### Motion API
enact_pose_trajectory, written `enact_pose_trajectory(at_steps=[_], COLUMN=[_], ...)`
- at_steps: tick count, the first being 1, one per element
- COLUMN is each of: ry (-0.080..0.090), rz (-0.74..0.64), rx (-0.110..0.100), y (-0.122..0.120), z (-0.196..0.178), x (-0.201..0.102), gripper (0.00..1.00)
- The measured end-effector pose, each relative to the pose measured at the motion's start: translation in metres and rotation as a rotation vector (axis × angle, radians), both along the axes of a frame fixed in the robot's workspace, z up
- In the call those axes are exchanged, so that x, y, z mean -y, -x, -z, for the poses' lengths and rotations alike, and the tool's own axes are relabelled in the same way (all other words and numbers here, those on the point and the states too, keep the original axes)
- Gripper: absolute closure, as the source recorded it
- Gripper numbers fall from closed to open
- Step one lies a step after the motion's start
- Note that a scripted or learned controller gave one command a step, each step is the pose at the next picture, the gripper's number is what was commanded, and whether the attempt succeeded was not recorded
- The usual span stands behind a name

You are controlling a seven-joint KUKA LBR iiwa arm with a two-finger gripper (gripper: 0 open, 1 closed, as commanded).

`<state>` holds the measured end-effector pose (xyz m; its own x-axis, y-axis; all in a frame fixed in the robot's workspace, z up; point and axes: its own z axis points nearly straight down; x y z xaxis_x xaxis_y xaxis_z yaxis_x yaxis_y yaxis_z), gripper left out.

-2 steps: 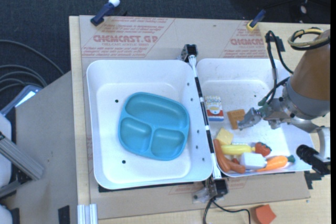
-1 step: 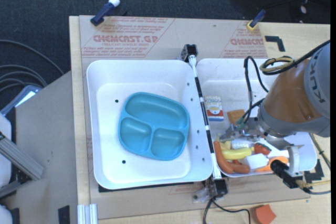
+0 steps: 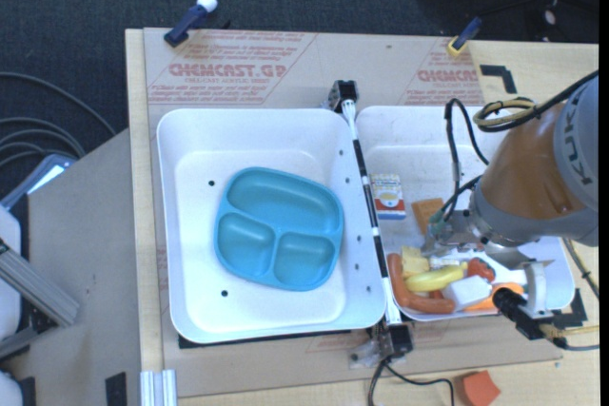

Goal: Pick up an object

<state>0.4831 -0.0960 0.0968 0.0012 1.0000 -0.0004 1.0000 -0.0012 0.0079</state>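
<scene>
The right bin (image 3: 409, 124) holds a pile of toy food at its near end: a yellow banana (image 3: 435, 280), a red sausage (image 3: 419, 299), a white block (image 3: 466, 292), a red piece (image 3: 481, 270) and an orange slab (image 3: 426, 210). A small white carton (image 3: 387, 195) lies farther back by the bin's left wall. My gripper (image 3: 445, 238) reaches down into the pile just above the banana, under the grey and orange arm (image 3: 533, 181). The wrist hides the fingertips.
The left bin (image 3: 190, 204) carries a blue three-compartment plate (image 3: 279, 228). A blue and white clamp (image 3: 190, 19) lies on the bench's far left, a yellow and blue clip (image 3: 464, 35) at the far right. Cables loop over the arm.
</scene>
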Motion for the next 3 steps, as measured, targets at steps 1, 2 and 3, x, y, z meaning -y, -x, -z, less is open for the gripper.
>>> enact_pose_trajectory(at_steps=[1,2,3], ry=[0.0,0.0,0.0], rz=[0.0,0.001,0.001], rx=[0.0,0.001,0.001], y=[0.0,0.0,0.0], z=[0.0,-0.01,-0.01], x=[0.0,0.0,0.0], gripper=[0.0,1.0,0.0])
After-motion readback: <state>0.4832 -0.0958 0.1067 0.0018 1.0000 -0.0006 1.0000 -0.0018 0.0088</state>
